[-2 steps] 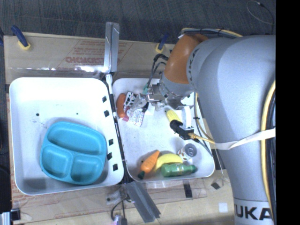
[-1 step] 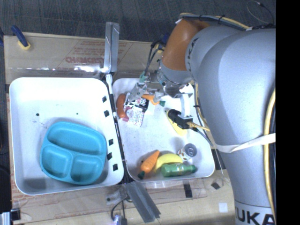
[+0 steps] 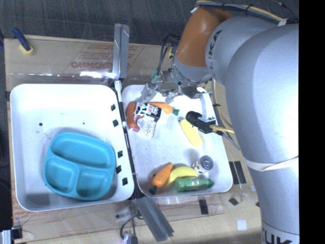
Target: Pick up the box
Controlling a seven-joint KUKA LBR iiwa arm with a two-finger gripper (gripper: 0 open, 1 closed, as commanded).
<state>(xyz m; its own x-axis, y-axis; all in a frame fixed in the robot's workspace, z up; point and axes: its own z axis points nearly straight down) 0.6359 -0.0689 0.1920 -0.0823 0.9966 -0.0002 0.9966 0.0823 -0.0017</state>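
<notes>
Box [image 3: 147,118] lengthwise down-right, toward camera.

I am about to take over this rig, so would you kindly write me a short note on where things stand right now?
Gripper: low over the far end of the right bin, just above the box; finger state not readable from this view.
Box: small black-and-white carton lying flat in the right bin near its left wall, next to a red sausage and an orange carrot.
Left bin holds a blue divided tray.
Done: arm brought over the box.
Left: grasp the box and lift it; it is not yet off the bin floor.
</notes>
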